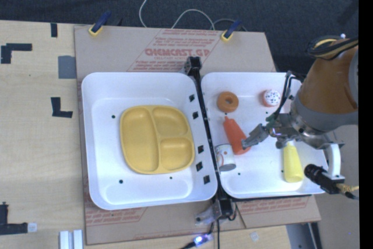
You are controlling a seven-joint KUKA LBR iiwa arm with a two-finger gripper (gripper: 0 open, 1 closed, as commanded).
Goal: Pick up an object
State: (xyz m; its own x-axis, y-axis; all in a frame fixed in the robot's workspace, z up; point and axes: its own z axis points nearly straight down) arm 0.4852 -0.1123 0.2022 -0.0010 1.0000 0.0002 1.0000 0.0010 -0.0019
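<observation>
Looking down at a slant on the bench, the camera view lists two shallow white bins side by side on a cardboard sheet.

Left bin: one yellow divided plate, three compartments, lying flat near the middle.

Right bin: an orange carrot-shaped piece, lying roughly near-to-far just right of the divider; a brown ring-shaped doughnut beyond it, toward the far side; a small white and red speckled item to the doughnut's right, near the far wall, too small to name; a yellow bottle-like object toward the near right; a small clear or silvery item against the divider at the near left, hard to make out.

Arm: grey with orange band, entering from the right over the right bin. Gripper low over the bin floor, its dark tip touching or just beside the near end of the carrot-shaped piece. Whether the jaws stand wide or narrow I cannot tell; nothing is clearly seen between them.
</observation>
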